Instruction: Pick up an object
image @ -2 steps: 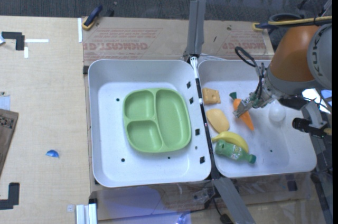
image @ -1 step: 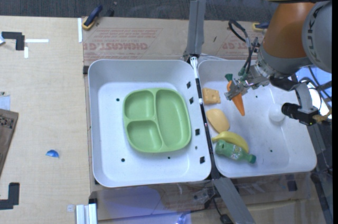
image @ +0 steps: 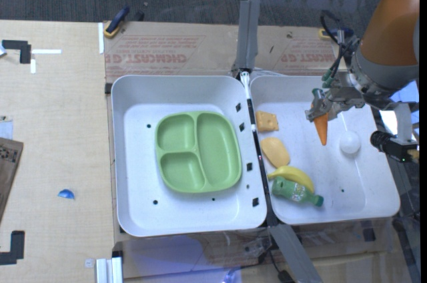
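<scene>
While the jaws (image: 321, 113) look clamped on the carrot's (image: 322, 129) thick top, hanging it tip-down above the right bin (image: 373, 198), just beside the white ball (image: 349, 143), that thin end-grip could let it slip and drop back in.

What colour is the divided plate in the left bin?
Light green; the divided plate shows clearly in the camera view, lying in the left bin.
</scene>
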`<action>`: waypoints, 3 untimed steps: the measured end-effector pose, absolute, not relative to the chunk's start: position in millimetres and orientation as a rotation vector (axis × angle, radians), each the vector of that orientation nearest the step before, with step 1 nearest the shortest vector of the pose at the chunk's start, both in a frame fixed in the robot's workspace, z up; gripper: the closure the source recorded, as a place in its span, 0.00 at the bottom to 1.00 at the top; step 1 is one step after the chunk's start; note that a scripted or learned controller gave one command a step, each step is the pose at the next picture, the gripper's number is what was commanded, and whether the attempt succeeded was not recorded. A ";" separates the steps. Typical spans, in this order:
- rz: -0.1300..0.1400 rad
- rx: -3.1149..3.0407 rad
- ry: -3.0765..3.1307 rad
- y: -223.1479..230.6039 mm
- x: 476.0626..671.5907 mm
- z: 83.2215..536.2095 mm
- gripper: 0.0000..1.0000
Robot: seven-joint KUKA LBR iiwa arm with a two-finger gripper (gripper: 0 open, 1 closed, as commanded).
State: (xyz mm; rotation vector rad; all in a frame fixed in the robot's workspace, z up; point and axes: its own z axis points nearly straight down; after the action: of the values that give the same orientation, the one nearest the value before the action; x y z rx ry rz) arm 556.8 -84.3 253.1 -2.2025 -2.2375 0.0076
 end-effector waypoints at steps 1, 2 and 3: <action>0.010 -2.432 -1.986 -81.3 578.6 298.2 1.00; 0.009 -2.229 -2.212 -58.6 623.6 335.9 1.00; 0.009 -2.279 -2.160 -47.8 631.1 379.8 1.00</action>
State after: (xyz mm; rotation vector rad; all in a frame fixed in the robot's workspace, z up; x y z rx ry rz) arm 631.1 -47.8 379.8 -2.2792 -2.1599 0.0092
